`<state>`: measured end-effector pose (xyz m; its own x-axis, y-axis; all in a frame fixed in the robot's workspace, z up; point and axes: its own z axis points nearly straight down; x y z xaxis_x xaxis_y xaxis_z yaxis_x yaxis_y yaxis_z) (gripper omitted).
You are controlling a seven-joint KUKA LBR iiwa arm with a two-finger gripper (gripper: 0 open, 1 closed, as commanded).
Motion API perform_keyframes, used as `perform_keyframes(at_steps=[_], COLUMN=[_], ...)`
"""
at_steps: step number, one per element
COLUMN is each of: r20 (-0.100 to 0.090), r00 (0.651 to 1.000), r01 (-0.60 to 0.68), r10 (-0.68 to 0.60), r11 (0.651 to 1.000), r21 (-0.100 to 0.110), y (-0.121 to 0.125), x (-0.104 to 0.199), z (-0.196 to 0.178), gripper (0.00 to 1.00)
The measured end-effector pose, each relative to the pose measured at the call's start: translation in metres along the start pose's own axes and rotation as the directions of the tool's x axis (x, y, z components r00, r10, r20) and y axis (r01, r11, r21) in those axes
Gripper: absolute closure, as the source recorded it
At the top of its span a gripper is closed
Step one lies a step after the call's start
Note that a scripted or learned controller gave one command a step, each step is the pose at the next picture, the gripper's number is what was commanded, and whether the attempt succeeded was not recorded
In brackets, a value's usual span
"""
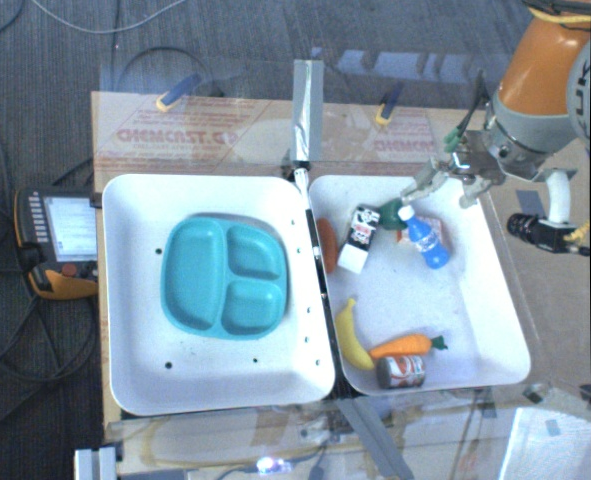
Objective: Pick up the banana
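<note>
My gripper (pixel 443 180) hangs over the far edge of the right bin (pixel 505 313), its two thin metal fingers spread apart with nothing between them. Behind it my wrist is grey metal under a smooth orange band.

The banana (pixel 350 336) lies well away from it, at the near left of that bin: a curved, smooth yellow fruit pressed along the bin's left wall, its lower end pointing toward the near corner. Just beside its lower end, a carrot (pixel 407 346) rests crosswise, orange and tapered with a dark green tip, and a short cylindrical can (pixel 401 371) with a red-and-white label lies on its side right under the carrot, close against the banana's tip.

Between my gripper and the banana sit other things. A small clear plastic bottle (pixel 425 238) with a blue label and white cap lies tilted near the far wall, just below my fingers. Left of it is a boxy black-and-white carton (pixel 358 238), tilted, with a dark green object at its upper end. A slim reddish-orange piece (pixel 326 245) lies along the left wall, farther back than the banana.

The left bin (pixel 135 368) is shallow, white and glossy, and holds a teal compartment tray (pixel 225 276) with rounded corners. The tabletop (pixel 135 138) beyond the bins is pale printed board.
</note>
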<state>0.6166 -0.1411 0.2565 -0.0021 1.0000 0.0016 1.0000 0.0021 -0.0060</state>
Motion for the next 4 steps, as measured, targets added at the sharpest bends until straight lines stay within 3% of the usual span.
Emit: perform_keyframes(at_steps=[1,2,3,4], r20=[0.001,0.000,0.001,0.010], r00=[0.948,0.826,0.869,0.746], r01=[0.317,0.564,0.495,0.665], r10=[-0.317,-0.564,-0.495,-0.665], r11=[0.948,0.826,0.869,0.746], r21=[0.000,0.001,0.002,-0.005], y=[-0.024,-0.116,-0.132,-0.070], x=[0.070,0.130,0.194,0.248], z=[0.077,0.077,0.077,0.151], gripper=[0.00,0.00,0.00,0.00])
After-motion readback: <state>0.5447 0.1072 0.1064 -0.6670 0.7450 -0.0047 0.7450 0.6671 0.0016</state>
